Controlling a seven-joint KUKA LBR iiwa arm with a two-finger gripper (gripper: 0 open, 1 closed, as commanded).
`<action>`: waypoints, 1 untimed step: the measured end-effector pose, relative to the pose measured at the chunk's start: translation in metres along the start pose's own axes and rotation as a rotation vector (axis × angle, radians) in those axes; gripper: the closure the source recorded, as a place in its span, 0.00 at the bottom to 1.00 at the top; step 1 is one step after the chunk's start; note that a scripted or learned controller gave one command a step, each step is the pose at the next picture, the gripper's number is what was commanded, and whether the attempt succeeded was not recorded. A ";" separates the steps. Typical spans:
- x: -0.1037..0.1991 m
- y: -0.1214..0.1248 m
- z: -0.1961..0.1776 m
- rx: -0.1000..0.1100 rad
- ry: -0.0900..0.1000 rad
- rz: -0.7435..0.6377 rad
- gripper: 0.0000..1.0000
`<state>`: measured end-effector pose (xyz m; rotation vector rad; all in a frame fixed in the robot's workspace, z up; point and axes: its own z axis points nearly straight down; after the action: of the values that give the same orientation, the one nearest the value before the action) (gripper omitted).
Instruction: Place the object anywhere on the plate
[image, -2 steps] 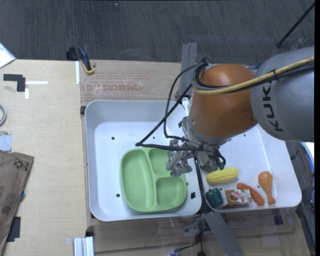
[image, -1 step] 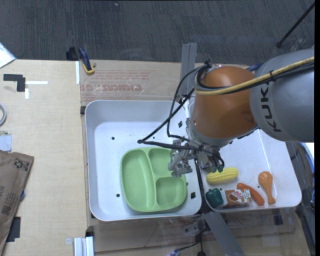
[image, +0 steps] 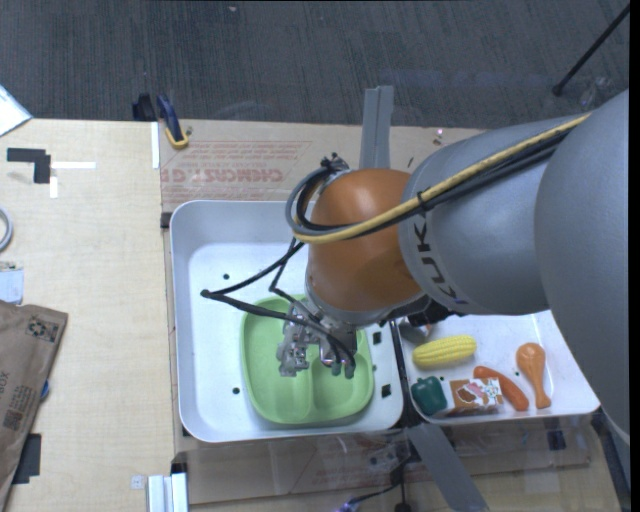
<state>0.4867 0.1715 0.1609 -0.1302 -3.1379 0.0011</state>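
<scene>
White bin (image: 205, 300); green square plate (image: 265, 385)

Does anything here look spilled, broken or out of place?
Nothing stands out. The green plate lies flat in the left bin under the gripper; toy corn, a carrot and other play food lie in the right bin.

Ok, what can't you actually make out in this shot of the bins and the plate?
- Pincer: over the green plate; too small and cluttered to tell open, shut or holding anything.
- Right bin: its far part is hidden by the arm; corn, carrot and green pepper show.
- Left bin: its far right corner is hidden by the orange band.
</scene>
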 end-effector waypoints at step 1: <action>0.000 -0.100 -0.031 -0.001 -0.003 -0.357 1.00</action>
<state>0.4787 0.0718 0.1917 0.4286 -3.1141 -0.0006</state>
